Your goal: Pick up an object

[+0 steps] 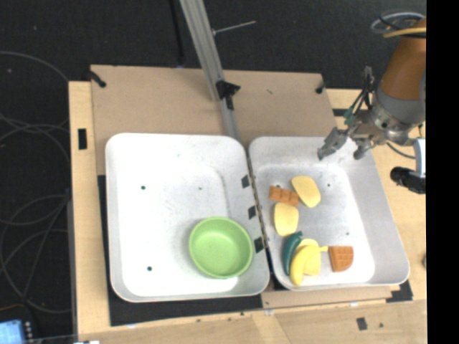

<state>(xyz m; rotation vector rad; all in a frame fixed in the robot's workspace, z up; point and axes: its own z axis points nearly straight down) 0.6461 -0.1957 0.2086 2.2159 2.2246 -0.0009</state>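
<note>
A green bowl (221,246) is sitting at five o'clock in the left bin (143,163). In the right bin (373,213), small yellow, orange and teal pieces are clustering low; the nearest, a yellow piece (306,190), is lying at seven o'clock from the gripper (347,145). The gripper is hovering over the bin's top rim, fingers spread and gripping nothing, so picking looks not yet begun

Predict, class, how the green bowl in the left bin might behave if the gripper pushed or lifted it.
The green bowl sits upright on a flat bin floor, so it would probably slide rather than tip. It looks like rigid plastic, likely light. Its smooth, round rim may slip from two fingers.
</note>
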